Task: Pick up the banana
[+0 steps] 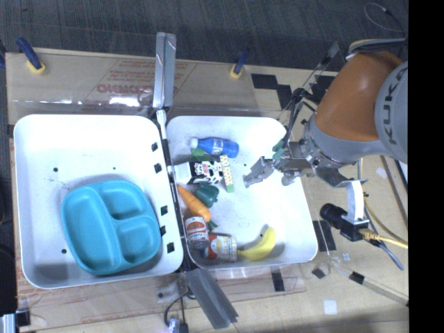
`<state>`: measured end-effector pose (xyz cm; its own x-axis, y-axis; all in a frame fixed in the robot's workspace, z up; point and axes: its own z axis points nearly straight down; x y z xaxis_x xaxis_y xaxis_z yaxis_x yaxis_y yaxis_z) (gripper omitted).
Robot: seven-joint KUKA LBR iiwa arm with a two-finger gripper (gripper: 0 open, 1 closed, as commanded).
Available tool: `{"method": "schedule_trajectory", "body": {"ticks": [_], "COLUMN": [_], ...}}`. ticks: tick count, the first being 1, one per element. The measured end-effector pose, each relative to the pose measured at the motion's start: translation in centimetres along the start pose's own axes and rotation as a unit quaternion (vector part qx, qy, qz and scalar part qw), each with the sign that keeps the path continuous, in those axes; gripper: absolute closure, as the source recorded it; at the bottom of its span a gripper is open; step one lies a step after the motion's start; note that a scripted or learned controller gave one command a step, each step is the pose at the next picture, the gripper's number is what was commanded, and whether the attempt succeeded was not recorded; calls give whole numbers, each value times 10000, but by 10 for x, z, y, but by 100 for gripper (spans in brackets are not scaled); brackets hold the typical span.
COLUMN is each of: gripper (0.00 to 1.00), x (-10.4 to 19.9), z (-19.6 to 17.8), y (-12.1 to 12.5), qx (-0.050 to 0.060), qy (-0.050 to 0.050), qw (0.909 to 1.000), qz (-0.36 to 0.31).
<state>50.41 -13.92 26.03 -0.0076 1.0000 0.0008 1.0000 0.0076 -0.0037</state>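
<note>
The yellow banana (pixel 260 245) lies curved against the front wall of the right bin (pixel 300 207), its left end touching a small can. My gripper (pixel 270 175) hangs over the right middle of that bin, well behind the banana and apart from it. Its fingers (pixel 254 173) stand open with nothing between them. The grey and orange arm reaches in from the right over the bin's right rim.
In the right bin a blue bottle (pixel 215 146) and a black-and-white carton (pixel 210 171) lie at the back, with a carrot (pixel 193 201), a green item (pixel 207 193) and a can (pixel 208 242) along the left side. The left bin (pixel 41 151) holds a blue divided tray (pixel 111 225).
</note>
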Motion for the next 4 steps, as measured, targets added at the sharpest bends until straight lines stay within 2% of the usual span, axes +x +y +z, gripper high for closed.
{"method": "schedule_trajectory", "body": {"ticks": [1,2,3,4], "gripper": [0,0,0,100], "x": [35,-23,-71,-71], "z": [36,89,169,159], "y": [-27,-28,-28,-27], "qx": [-5,-3,-13,-11], "qy": [-1,0,-2,-5], "qw": [9903,9855,9826,9821], "qz": [-1393,-1697,-1858,-1886]}}
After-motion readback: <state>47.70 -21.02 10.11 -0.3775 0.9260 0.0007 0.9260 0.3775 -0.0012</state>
